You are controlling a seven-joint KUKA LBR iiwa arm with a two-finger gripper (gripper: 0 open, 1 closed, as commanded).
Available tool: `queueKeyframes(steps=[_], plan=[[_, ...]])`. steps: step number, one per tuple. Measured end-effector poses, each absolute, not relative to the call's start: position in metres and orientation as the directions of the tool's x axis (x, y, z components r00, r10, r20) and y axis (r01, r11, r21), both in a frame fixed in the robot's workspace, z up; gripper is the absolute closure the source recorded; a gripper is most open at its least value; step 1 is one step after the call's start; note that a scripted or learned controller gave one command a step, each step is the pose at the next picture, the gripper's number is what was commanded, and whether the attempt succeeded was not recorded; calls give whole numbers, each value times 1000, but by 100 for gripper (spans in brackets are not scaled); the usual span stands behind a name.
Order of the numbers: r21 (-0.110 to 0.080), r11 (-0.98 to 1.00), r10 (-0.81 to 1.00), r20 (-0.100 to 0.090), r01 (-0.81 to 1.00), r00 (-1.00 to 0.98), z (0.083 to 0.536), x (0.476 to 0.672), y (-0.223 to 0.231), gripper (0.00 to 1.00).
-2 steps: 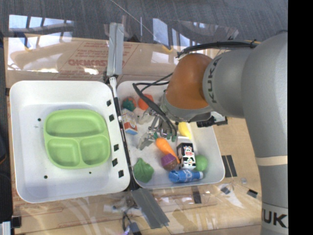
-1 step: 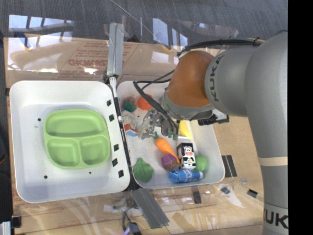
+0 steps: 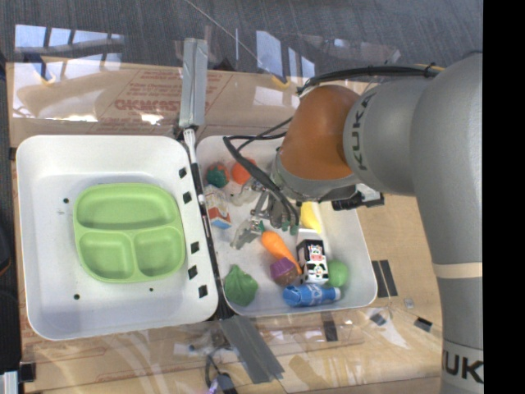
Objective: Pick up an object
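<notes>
Nothing lifted yet — grasp pending.

Orange carrot lying among the toys at centre of frame, in the right bin; gripper just above-left of it, low in the bin — finger spread impossible to tell, nothing seen held.

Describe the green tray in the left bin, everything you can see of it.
The green tray is a light green, smooth plastic-looking dish with rounded corners and three compartments: one long one at the far side, two smaller ones nearer the camera. It lies flat, right side up, on the floor of the left bin, away from the walls.
</notes>
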State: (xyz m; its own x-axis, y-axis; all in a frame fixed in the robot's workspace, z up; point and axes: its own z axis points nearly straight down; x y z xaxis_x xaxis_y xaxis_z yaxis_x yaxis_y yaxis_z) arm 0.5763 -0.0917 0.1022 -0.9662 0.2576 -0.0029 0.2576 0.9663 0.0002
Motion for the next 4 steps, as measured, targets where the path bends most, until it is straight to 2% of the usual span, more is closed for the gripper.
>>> queueKeyframes(steps=[1, 2, 3, 4], plan=[[0, 968, 253, -6, 253, -967, 112, 577, -91, 100], [-3, 965, -264, -4, -264, -965, 105, 604, -178, 100], [-5, 993, -121, -15, -121, -993, 234, 629, -141, 100], [-2, 993, -120, -5, -120, -993, 228, 627, -142, 0]])
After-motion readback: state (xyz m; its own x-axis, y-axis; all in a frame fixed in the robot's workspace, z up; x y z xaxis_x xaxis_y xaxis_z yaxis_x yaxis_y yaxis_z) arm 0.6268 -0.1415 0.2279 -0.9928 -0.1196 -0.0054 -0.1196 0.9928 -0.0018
